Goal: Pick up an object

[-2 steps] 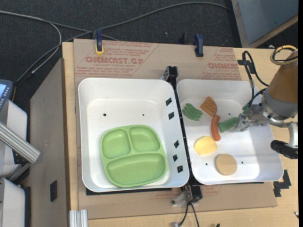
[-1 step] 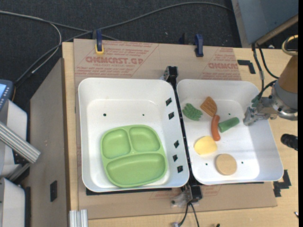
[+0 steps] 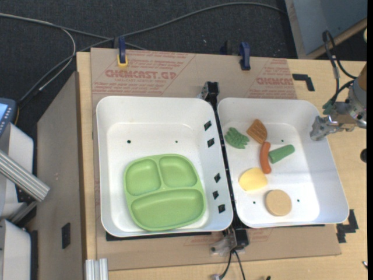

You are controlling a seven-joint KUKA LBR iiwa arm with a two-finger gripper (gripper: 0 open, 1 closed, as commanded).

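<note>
1. This looked like a robotics lab: a cardboard sheet (image 3: 192, 69) was clamped to the worktop (image 3: 87, 174) by blue clamps (image 3: 122, 50).
2. Loose cables (image 3: 46, 25) crossed dark carpet (image 3: 175, 4).
3. Two white bins (image 3: 111, 156) were fixed side by side.

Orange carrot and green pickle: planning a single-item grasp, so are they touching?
Touching. The camera view shows the green pickle's left end meeting the orange carrot with no white bin floor between them.

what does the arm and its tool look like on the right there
The visible part of the arm is grey and rounded, with a sliver of orange at the view's right edge. The tool is a small grey metal piece with a silvery, slightly shiny finish, sitting at the right bin's rim. A thin dark cable loops down towards it from above. No markings are legible at this size.
</note>
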